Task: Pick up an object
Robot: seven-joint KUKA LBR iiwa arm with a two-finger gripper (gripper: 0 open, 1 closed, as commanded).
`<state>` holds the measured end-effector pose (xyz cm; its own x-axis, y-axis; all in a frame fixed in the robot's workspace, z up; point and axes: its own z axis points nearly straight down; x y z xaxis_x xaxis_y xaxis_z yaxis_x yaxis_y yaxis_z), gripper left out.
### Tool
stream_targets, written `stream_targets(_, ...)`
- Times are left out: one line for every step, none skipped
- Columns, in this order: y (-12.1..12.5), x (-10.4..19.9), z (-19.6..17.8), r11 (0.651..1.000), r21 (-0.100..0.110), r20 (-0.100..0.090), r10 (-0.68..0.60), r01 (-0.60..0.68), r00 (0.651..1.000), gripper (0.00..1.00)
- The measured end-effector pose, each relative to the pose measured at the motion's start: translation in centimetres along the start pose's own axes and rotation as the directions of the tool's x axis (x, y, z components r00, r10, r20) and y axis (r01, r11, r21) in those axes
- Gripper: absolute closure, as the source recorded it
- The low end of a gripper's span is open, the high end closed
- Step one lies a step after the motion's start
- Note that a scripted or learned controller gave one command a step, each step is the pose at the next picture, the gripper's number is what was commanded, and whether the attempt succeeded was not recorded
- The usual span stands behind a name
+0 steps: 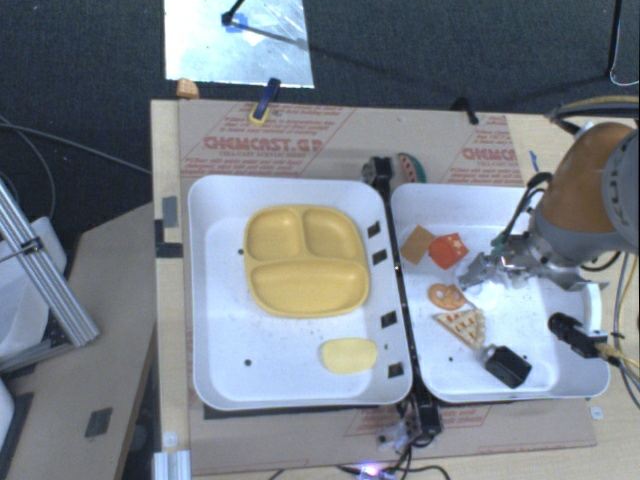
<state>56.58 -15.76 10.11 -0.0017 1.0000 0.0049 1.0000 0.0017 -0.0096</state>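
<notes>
- Bins side by side: left bin carries a yellow divided plate and, near its front, a pale yellow oval.
- Right bin carries an orange block, red block, round cookie, waffle wedge and black piece.
- Gripper hangs low just right of the red block and cookie; whether its fingers are apart or together cannot be told; nothing visibly held.
- Step judged: approach, grasp not yet made.
- Next move calls for centring over one item, likely the cookie: small, flat, orange-brown, thin to pinch.

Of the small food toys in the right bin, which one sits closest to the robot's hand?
The red block. It lies just left of the hand, nearer than the brown block, the round orange piece and the waffle-patterned wedge.
</notes>
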Motion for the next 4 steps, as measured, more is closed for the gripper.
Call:
stream_targets(-5.1, 4.6, 1.4, 1.000, -0.023, 0.008, 0.003, -0.003, 1.000, 0.00)
stream_targets(-4.8, 6.4, 1.4, 1.000, -0.022, 0.017, 0.003, -0.003, 1.000, 0.00)
stream_targets(-7.9, 13.4, -8.7, 1.000, -0.016, 0.003, -0.008, 0.008, 1.000, 0.00)
stream_targets(-7.8, 13.0, -9.3, 1.000, -0.015, 0.004, -0.004, 0.004, 1.000, 1.00)
